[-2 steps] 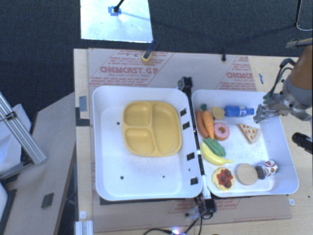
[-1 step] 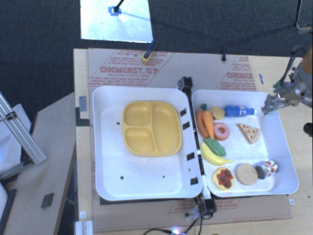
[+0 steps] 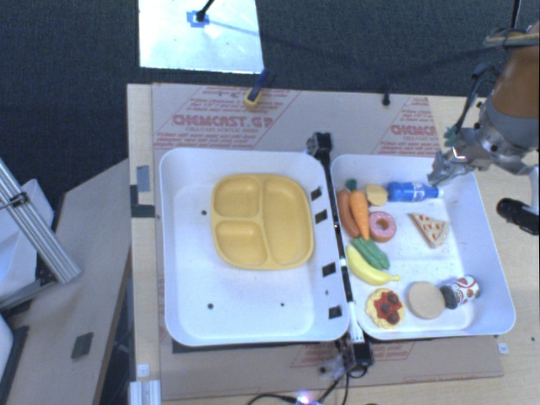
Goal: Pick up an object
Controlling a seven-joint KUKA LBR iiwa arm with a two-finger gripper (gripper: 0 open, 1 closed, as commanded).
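Arm [image 3: 515, 99]: reaching in from right, wrist angled down-left.
Claw [image 3: 440, 174]: over right bin's [image 3: 489, 226] far edge, just beside blue bottle [image 3: 412, 193].
Claw state: cannot tell.

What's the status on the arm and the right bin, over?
Gripper above right bin's far edge, nothing seen in it. Blue bottle lying just beside it. Carrots, donut further left, not in the way.

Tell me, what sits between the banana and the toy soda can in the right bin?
In the camera view, between the banana and soda can lies a round tan cookie.
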